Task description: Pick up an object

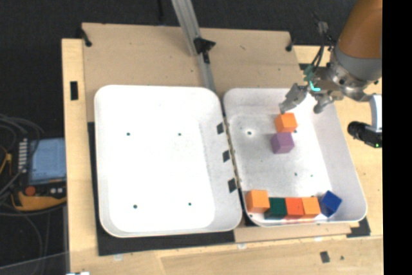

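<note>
Orange block and purple block lie in the right bin below the released gripper

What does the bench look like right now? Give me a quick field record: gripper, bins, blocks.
gripper: open, over the far part of the right bin, holding nothing
right bin: holds all the blocks
nearest block: orange block, just below the gripper
beside it: purple block, touching or nearly so
near edge row: orange, green, orange, orange, blue
left bin: white, to the left of the right bin
</note>
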